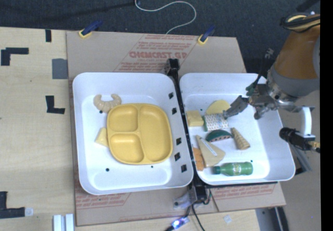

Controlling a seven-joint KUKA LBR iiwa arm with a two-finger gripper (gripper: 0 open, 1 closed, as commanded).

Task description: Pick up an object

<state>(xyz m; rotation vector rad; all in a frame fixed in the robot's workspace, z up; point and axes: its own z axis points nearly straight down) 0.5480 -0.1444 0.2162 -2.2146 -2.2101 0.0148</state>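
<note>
One fixed camera above the bench, looking down at a slant — both white bins [83, 120] in frame.

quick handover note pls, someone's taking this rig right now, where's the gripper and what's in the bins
Gripper: over the right bin, above the clutter, nothing between its fingers; open or shut unclear.
Right bin: green bottle lying near the front edge, cone, yellow wedge, several small pieces in the middle.
Left bin: yellow divided plate, a tan curved piece behind it.
Done: nothing picked yet.
Left: grasp and lift one object.
</note>
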